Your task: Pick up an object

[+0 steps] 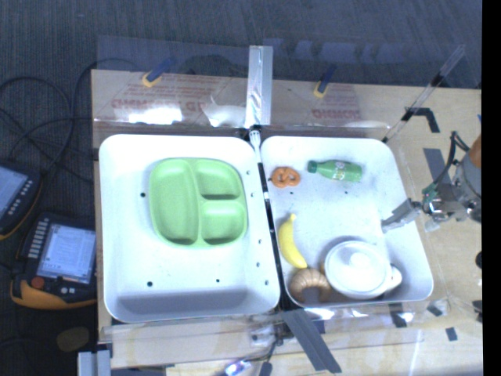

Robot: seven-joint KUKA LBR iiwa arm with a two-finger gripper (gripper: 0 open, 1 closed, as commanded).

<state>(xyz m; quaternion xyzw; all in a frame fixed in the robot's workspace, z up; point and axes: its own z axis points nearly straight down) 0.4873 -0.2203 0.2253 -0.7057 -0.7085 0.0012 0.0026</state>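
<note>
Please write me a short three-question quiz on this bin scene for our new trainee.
1. True or false: the green divided plate lies in the left bin.
2. Which item touches the white lidded pot? A) green bottle B) croissant C) pretzel
3. Fill in: the banana lies in the ___ bin.

Key: 1 true; 2 B; 3 right.

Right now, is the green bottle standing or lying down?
Lying down: the green bottle shows its full side on the right bin floor, cap pointing left toward the pretzel.
</note>
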